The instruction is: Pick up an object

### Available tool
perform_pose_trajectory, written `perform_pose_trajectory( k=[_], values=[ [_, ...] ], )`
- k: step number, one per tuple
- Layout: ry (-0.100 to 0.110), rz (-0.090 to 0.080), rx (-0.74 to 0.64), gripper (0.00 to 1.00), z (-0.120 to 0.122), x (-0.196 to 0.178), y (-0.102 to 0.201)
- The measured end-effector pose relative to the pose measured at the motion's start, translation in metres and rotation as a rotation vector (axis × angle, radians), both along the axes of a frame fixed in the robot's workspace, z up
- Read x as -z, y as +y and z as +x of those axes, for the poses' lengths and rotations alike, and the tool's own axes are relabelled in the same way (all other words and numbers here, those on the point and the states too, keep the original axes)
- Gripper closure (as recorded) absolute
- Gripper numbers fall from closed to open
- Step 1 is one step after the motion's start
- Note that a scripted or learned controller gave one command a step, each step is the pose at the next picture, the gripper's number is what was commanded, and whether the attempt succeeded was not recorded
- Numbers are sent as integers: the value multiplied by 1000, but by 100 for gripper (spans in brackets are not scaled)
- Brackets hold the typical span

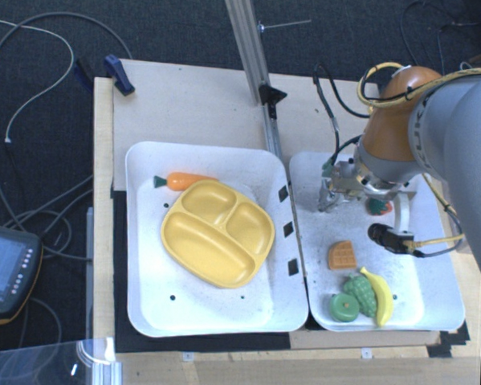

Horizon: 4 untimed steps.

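My gripper [330,197] hangs low over the back left part of the right bin [427,314], under the grey arm with its orange band [397,115]. Nothing shows in its grasp. A small red and teal toy [377,206] lies just right of it, partly hidden by the wrist. Further to the front of the same bin are an orange waffle-like piece [342,255], a yellow banana [379,293], a knobbly green toy [362,291] and a round green piece [344,307].
The left bin [141,247] holds a yellow divided plate [217,231] and an orange carrot [185,181] behind it. A slanted metal pole [250,35] rises behind the bins. A black cable end [389,236] hangs near the wrist.
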<state>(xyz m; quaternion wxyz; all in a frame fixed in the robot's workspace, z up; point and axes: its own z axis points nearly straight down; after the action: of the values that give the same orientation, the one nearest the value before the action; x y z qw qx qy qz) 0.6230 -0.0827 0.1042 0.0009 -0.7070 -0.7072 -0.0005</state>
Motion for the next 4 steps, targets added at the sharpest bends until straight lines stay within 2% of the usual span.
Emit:
perform_pose_trajectory(
  k=[1,2,3,4],
  values=[
    [-7,-2,-1,100,5,-44,2],
    [-10,-3,-1,100,12,-109,2],
    [-8,-2,-1,100,6,-157,5],
    [2,2,-6,100,-9,-161,61]
  ],
)
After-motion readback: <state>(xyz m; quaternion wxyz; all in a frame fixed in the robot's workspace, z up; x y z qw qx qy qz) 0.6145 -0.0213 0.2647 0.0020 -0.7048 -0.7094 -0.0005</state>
